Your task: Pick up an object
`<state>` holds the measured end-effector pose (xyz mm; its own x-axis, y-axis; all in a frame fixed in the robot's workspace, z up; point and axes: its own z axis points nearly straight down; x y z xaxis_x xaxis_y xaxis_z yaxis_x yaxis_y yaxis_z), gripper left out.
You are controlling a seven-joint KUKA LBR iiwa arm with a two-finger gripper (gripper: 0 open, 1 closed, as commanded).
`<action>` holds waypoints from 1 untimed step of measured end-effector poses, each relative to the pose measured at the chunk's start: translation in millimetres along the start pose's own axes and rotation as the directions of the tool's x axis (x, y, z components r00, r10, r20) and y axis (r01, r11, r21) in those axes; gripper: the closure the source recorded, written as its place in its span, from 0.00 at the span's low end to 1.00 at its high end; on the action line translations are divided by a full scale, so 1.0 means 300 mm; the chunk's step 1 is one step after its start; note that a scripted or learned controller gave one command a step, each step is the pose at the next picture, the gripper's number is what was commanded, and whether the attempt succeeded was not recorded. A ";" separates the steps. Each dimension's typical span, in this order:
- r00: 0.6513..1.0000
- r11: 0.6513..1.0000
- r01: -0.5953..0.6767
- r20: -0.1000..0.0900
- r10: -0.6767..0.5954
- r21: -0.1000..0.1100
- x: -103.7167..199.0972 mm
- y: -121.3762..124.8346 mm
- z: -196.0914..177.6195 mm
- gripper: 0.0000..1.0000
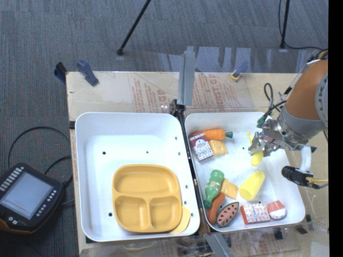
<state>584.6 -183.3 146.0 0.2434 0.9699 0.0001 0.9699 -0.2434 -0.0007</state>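
At the right of the frame the gripper (261,146) hangs over the upper right part of the right bin (298,197), and a small yellow piece (257,158) shows just under its tip. Whether that piece is pinched or only lies below the tool, and how the grasping part is set, cannot be told from this slant. If the yellow piece is the target, the lift would best go straight up and slowly, so that a weak hold shows itself early and the piece drops back into the bin and not onto the counter (150,92). Other candidates lie lower in that bin: a yellow cylinder (252,185), a green bottle (213,185), a carrot (213,135) and a watermelon slice (228,214), crowded close together. In the left bin (88,143) a yellow divided plate (147,198) lies near the lower edge.
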 end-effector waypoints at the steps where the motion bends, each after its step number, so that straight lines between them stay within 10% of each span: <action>1: 0.995 0.995 0.103 -0.001 -0.103 -0.002 0.184 0.162 -0.137 1.00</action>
<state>645.2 -141.5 187.1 0.1426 0.9898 0.0009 0.9898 -0.1426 0.0012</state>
